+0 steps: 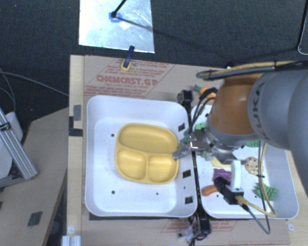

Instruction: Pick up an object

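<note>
Yellow divided plate (146, 153) (three compartments), flat, upright — middle of left bin (99, 194)

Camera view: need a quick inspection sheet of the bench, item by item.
Surface: bench board with red print, bearing left bin and right bin.
Job's things: yellow divided tray in left bin; small toy items in right bin, including a purple piece, an orange piece and a cookie.
Clutter: blue-yellow tool on board's far edge.
End effector: at tray's right rim, near the bins' divide; finger state unclear.
Cables: bundle near the wrist; thin cable top right.
Surroundings: dark carpet, foil sheet, aluminium frame at left.
</note>
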Controlling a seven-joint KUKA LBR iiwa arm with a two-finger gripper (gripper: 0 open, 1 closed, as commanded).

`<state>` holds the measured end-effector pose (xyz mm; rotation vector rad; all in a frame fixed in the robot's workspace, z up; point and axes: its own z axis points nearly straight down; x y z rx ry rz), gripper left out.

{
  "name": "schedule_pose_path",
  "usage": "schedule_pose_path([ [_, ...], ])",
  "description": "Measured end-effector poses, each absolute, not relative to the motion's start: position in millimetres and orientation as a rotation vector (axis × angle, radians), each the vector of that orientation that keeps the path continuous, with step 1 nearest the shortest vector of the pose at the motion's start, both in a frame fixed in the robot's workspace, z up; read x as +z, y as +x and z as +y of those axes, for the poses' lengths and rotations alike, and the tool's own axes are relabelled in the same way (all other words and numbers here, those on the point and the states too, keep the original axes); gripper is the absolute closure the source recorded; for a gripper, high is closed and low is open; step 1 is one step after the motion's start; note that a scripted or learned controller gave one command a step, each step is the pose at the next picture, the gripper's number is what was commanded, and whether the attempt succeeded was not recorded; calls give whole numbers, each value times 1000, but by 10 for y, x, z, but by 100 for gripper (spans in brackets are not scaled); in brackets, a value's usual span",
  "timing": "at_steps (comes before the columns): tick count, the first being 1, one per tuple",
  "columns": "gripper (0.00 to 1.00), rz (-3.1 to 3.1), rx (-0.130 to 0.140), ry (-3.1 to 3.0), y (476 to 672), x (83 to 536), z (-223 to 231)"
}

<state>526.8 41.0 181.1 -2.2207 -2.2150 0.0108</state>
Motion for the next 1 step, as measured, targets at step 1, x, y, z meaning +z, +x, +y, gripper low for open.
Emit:
schedule_pose_path([
  [1,0,-2220,-1,-2230,5595,1848,-261],
])
